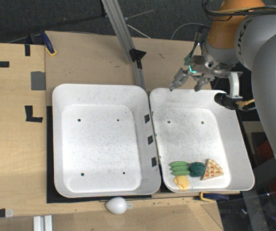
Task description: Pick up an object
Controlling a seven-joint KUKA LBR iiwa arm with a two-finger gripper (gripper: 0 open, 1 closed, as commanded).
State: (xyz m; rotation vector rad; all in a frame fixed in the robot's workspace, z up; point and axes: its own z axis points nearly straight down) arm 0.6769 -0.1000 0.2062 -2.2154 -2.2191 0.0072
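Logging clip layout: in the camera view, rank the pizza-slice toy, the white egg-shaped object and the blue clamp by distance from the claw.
1. Triangular pizza-slice toy, right bin's near corner.
2. White egg-shaped object, on the bench below the bins.
3. Blue clamp, bench's far left edge.

Claw hovers over the right bin's far rim.

Toys (195, 169) in right bin (234, 129)

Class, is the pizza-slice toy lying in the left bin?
No: the pizza-slice toy lies in the right bin, near its front edge.

matt white plastic bins (61, 129), wooden bench (90, 57)
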